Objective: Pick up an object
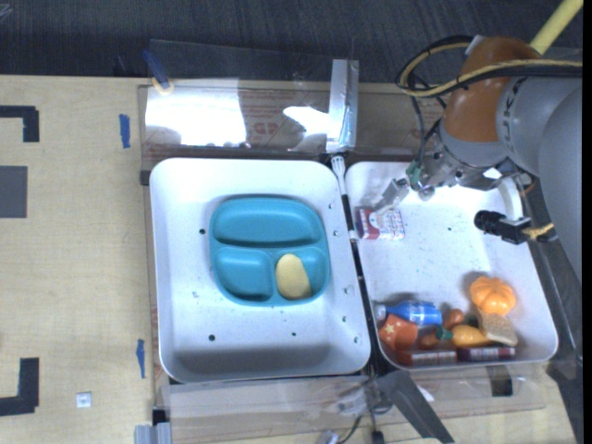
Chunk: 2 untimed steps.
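Note:
My gripper (pixel 404 190) hangs over the back left part of the right bin (pixel 546 294), under the grey arm with its orange band (pixel 481 81). Just below and left of it, a small red and white carton (pixel 381 223) lies against the bin's left wall, apart from the gripper. Along the front of the right bin lies a heap of items: an orange pumpkin (pixel 492 295), a blue can (pixel 418 314), a red piece (pixel 396 333) and several others. In the left bin (pixel 185 331), a yellow oval fruit (pixel 293 276) rests in a blue divided plate (pixel 242 266).
A clear plastic panel (pixel 240 109) and a metal post (pixel 342 104) stand behind the bins. Cables (pixel 430 63) loop over the arm's wrist. A black fitting (pixel 499 222) juts out below the arm at the right bin's right side.

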Tool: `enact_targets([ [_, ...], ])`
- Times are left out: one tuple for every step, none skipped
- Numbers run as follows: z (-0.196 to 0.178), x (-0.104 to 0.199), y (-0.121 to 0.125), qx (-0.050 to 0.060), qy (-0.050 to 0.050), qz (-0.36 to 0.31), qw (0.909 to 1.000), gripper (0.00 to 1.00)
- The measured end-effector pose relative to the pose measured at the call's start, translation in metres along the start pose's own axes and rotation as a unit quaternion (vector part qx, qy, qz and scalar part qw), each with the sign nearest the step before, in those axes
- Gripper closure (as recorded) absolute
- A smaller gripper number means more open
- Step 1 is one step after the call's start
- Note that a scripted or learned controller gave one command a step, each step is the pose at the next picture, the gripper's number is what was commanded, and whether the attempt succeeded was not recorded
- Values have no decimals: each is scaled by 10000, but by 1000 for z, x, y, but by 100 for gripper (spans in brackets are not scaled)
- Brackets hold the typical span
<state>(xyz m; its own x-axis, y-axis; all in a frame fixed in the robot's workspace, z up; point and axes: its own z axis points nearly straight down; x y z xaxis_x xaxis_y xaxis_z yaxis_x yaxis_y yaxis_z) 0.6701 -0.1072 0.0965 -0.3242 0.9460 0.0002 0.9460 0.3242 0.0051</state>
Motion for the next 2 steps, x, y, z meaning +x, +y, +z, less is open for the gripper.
enact_targets([
  [-1,11,-23,-99,-57,-96,9999,0],
  [-1,5,-63,-95,-49,-199,9997,0],
])
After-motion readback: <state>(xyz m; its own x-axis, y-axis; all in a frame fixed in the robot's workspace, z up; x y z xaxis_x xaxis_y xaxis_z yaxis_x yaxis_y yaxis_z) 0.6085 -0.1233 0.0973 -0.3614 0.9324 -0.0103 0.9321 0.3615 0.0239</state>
